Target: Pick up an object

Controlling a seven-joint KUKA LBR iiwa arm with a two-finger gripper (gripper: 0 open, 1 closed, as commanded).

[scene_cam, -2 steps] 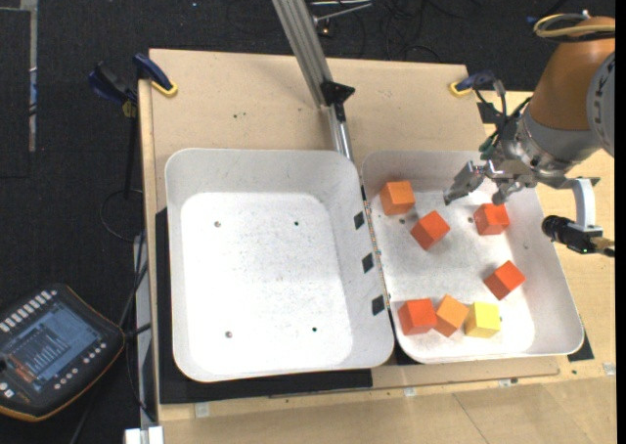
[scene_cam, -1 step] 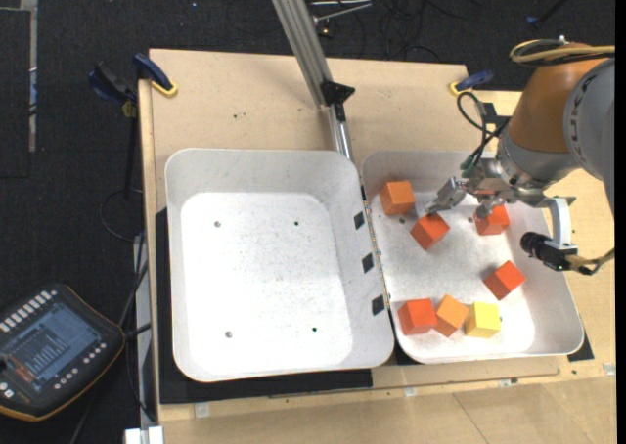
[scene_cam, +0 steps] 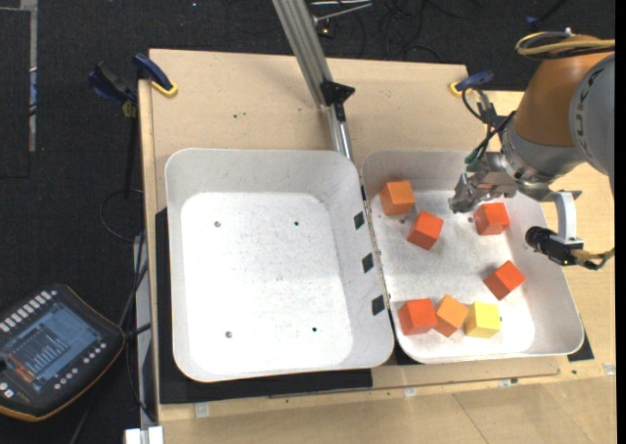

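While the gripper [scene_cam: 468, 196] hangs over the right bin [scene_cam: 558, 339], a red cube [scene_cam: 491, 218] sits just beside its fingers, to the right. Can't tell if touching. Finger state unclear too.

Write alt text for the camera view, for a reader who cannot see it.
A grey and orange robot arm reaches in from the right, its gripper low over the right bin beside a red block. That bin holds seven blocks, orange, red and one yellow block. The left bin sits alongside it.
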